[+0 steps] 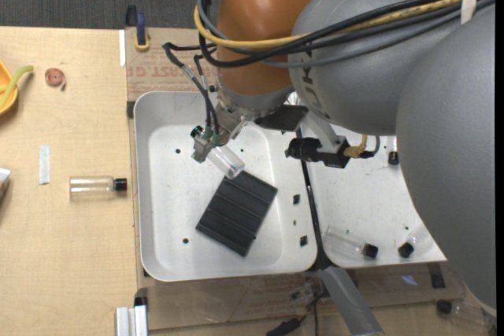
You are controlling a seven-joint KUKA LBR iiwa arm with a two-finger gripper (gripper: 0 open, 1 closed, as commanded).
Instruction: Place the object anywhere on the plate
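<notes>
A black ribbed rectangular plate [236, 213] lies tilted in the left bin [157, 248], near its middle. My gripper [207, 141] hangs over the bin's upper middle, just up and left of the plate. A small clear bottle [227, 162] sticks out from the gripper's tip, and the gripper is shut on its upper end. The bottle's lower end sits right at the plate's upper corner. The big orange and grey arm hides the back of both bins.
The right bin [394, 256] holds small clear items with black caps [367, 250] near its front edge. On the wooden bench to the left lie another clear bottle with a black cap [96, 185], a small white strip [44, 165] and a red disc [53, 77].
</notes>
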